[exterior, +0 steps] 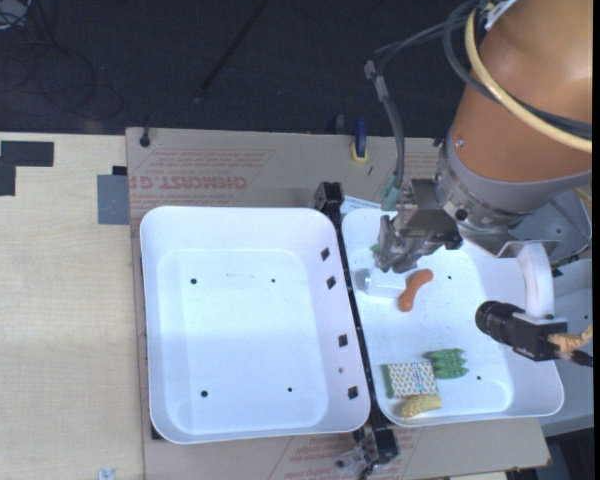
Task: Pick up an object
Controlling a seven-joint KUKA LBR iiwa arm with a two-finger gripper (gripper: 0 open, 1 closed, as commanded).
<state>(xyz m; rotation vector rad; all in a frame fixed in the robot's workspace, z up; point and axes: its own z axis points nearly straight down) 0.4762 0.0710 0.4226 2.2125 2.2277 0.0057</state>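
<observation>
One orange sausage-shaped object lies in the right bin, toward its upper-left corner; just beside it to the left you see one small pale object; near the bin's lower edge sit three more items: one green object, one white patterned packet and one yellow piece; the gripper hangs close above the orange object; you cannot tell its jaw state; the left bin adjoins.

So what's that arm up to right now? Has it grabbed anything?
Pincer low in right bin, near its far-left corner. Grip state unclear. Orange sausage-shaped piece beside it, on the floor. Green, checkered, yellow pieces lie nearer.
</observation>
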